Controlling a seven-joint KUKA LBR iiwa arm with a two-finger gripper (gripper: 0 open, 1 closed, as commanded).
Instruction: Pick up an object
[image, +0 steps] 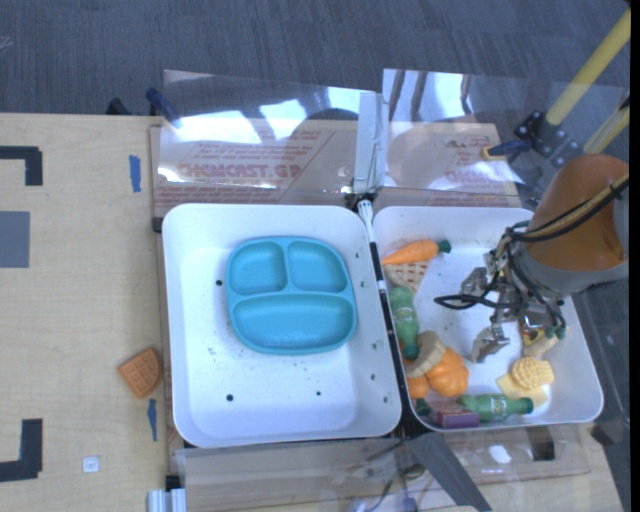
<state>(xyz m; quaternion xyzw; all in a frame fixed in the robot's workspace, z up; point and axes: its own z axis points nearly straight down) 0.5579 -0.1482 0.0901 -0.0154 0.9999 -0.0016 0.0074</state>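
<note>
While the gripper (492, 343) hangs over the right bin (585, 385), toy carrot (420, 250) and bottle (490, 406) flank it; finger state unclear.

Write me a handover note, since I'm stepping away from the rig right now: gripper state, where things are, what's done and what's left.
Gripper: low over the right bin, nothing visibly between its fingers.
Right bin: carrot at the top left, green bottle along the left wall, orange pepper lower down, yellow waffle piece just below and to the right of the gripper, another green bottle along the bottom wall.
Left bin: blue divided plate.
A brown cracker lies on the bench, outside the bins.
Done: no pick yet.
Left: grasp one item and lift it.
</note>
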